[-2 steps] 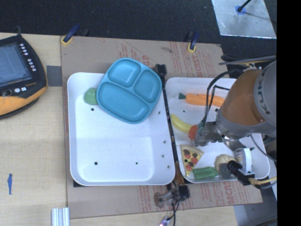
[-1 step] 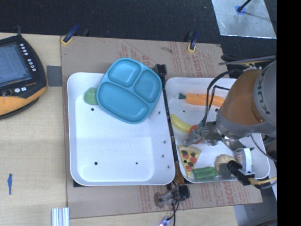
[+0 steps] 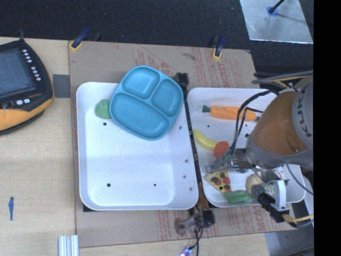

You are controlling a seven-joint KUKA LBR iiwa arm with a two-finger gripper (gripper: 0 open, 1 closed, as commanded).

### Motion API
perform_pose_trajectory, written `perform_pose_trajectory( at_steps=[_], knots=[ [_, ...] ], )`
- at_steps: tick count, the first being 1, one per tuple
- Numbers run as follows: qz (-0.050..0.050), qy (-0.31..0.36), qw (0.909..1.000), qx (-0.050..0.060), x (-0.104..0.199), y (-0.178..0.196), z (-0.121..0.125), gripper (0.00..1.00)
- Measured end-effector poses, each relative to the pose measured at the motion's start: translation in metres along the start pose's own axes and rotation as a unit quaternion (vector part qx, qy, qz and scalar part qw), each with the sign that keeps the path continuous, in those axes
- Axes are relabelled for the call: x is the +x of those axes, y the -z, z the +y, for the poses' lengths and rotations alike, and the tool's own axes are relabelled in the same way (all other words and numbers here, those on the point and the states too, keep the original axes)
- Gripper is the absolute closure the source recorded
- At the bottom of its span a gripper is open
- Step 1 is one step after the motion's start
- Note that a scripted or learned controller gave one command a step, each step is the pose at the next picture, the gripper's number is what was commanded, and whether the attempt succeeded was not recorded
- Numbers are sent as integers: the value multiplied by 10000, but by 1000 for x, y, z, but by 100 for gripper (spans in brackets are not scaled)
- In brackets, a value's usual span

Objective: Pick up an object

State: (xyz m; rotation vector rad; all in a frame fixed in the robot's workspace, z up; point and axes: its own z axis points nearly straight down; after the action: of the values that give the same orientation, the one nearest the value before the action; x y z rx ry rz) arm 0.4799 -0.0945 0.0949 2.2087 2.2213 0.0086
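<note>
My gripper (image 3: 228,163) is low in the right bin (image 3: 198,106), at its middle, among the toy food. Its fingers are hidden under the wrist body. A red piece (image 3: 220,148) lies just above it and a yellow banana (image 3: 204,140) to the upper left. A pizza slice (image 3: 219,181) sits just below the gripper, with a green pod (image 3: 235,197) further down. An orange carrot (image 3: 230,112) lies along the bin's far side. Nothing shows lifted off the bin floor.
The left bin (image 3: 133,180) holds a blue divided plate (image 3: 146,101) at its far end, resting partly over a green object (image 3: 103,109). A tablet in an orange case (image 3: 21,84) lies at the bench's left. The arm's orange band (image 3: 279,127) covers the right bin's right part.
</note>
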Motion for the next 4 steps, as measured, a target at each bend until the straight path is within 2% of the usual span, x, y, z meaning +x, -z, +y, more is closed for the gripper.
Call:
perform_pose_trajectory(
  at_steps=[4],
  knots=[
    [-5, 0, 10000, -3, 0, 0, 0, 0]
  ],
)
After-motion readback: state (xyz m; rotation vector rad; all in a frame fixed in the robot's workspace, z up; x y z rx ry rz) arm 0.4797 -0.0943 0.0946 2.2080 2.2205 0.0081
